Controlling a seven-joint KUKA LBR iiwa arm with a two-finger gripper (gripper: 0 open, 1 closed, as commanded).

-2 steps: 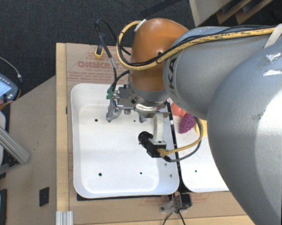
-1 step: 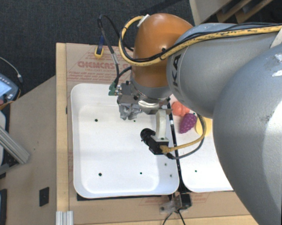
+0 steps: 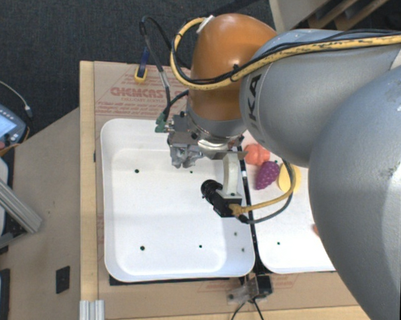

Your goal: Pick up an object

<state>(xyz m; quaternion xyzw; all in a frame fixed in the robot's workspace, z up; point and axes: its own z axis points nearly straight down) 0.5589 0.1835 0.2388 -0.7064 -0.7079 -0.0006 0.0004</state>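
Objects: purple grape bunch [image 3: 267, 173], orange piece [image 3: 256, 154] and yellow piece [image 3: 285, 180] lie close together in right bin [image 3: 296, 253], near its back left corner by the divider.
Gripper: gripper [image 3: 181, 156] hangs over left bin [image 3: 158, 214] near its back edge; cannot tell its state.
Open room: left bin floor lies bare toward front and left rims.
Desk: desk [image 3: 86, 184] edge frames both bins.
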